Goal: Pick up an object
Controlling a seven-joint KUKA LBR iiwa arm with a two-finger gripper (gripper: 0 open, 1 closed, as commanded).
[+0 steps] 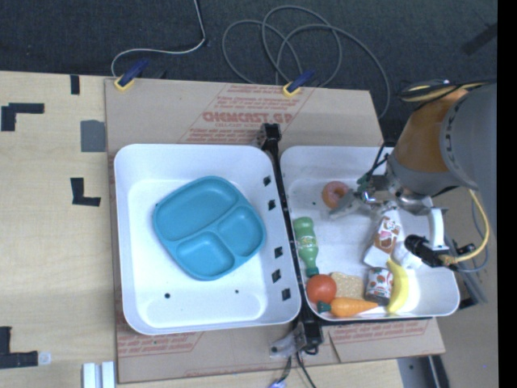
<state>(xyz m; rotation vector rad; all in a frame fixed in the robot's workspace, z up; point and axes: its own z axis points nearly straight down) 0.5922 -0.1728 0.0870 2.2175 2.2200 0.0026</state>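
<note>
Claw (353,204) low in the right bin (339,156), fingers spread, nothing between them, tips just beside a peach-coloured fruit (334,193).

Item, arm: grey with orange band, entering from the right, wrist over the bin's right wall. Item, nearest candidate: the round fruit, lying on the bin floor toward the upper left, touching or nearly touching the claw tips; which, cannot be told. Item, other contents: green bottle (304,245) along the divider; tomato (321,287), carrot (352,305), banana (399,286) and small cartons (388,234) crowded at the lower right. Item, left bin: blue divided plate (208,226). Step in hand, by judgement: approach complete, grasp not yet made. Next move calls for centring the spread fingers about the fruit, closing firmly since a round thing may roll aside, then lifting straight up.
</note>
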